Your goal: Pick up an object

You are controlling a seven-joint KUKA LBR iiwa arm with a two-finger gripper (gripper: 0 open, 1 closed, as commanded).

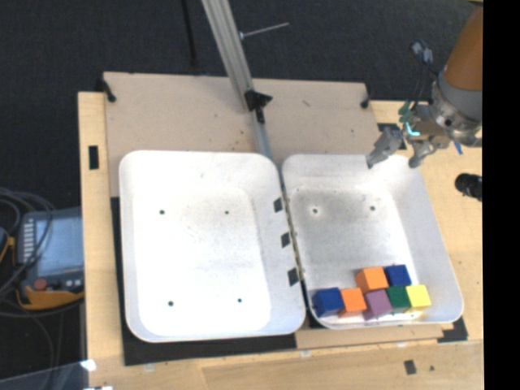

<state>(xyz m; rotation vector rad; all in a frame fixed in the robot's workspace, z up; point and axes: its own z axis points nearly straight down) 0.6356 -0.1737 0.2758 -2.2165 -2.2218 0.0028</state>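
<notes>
Several small coloured cubes cluster at the near edge of the right bin (422, 218): a blue cube (327, 301), an orange cube (353, 300), a purple cube (378, 302), a green cube (399, 297), a yellow cube (418, 296), with another orange cube (373, 278) and another blue cube (397, 275) just behind them. My gripper (400, 150) hangs over the far right corner of that bin, well away from the cubes. Its two fingers are spread apart with nothing between them.
The left bin (138, 218) lies beside the right one, split from it by a ridge with black clips (286, 240). A slanted metal pole (231, 51) rises from the back of the bench. A pendant with cables (45, 254) lies at far left.
</notes>
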